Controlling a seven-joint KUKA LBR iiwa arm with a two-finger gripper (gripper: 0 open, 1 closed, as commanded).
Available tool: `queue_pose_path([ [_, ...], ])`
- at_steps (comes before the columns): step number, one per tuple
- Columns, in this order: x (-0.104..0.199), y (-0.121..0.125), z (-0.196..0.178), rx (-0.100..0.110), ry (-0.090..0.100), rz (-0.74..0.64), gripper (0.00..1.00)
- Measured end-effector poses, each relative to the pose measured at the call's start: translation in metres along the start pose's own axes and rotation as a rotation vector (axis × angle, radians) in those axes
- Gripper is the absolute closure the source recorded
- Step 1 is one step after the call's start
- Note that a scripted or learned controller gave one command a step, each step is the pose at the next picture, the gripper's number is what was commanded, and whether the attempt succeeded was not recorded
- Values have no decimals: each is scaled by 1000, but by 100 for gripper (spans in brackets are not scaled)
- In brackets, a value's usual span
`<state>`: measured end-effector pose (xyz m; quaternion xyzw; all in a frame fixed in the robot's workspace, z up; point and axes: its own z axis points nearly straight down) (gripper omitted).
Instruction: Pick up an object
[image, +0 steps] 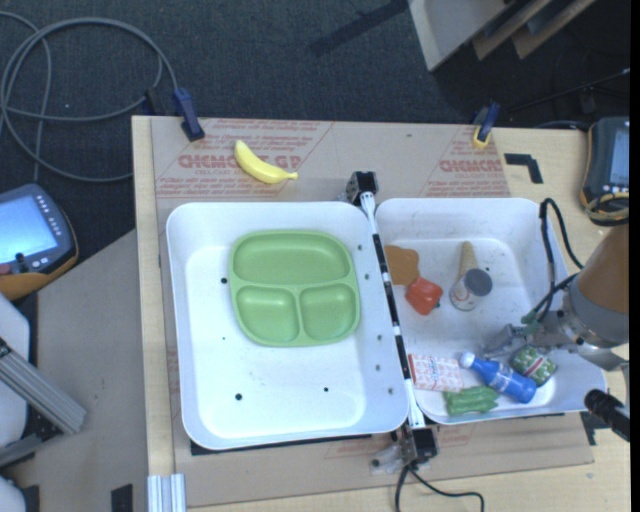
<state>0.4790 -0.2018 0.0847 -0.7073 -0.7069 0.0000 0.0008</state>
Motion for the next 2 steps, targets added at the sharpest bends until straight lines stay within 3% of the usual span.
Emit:
queue_pose_path([
  [1, 0, 1, -10, -4, -2, 1, 100],
  [2, 60, 1, -103, -2, -1, -2, 100],
])
